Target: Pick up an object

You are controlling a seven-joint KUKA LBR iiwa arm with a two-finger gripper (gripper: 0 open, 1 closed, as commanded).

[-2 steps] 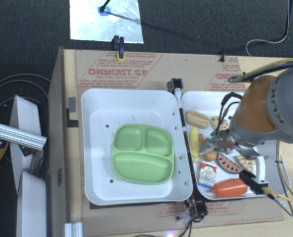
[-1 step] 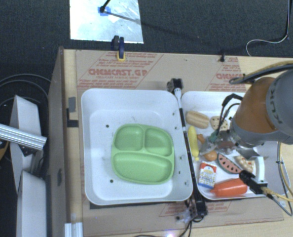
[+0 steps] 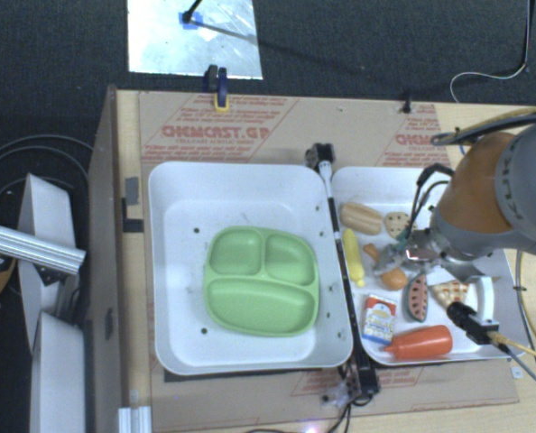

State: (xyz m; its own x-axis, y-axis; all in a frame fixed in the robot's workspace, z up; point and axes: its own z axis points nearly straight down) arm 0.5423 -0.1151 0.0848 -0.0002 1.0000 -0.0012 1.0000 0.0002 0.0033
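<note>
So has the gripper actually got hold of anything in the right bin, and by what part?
Cannot tell. The gripper is low among the toy food in the right bin, beside the orange piece, but no object shows between its fingers.

The claw (image 3: 411, 253) sits low over the right bin (image 3: 358, 180) near its middle, but its tips blur into a grey and reddish smear, so whether they are spread or closed cannot be told. The arm (image 3: 498, 192) covers the bin's far right corner and most of its right wall, and runs out of view at the right edge. A small grey thing (image 3: 387, 258) just beside the claw is too blurred to name. The print on the small carton (image 3: 379, 318) near the bin's front wall is too small to read. The tabletop's (image 3: 250, 124) front edge is cut off at the bottom
</note>
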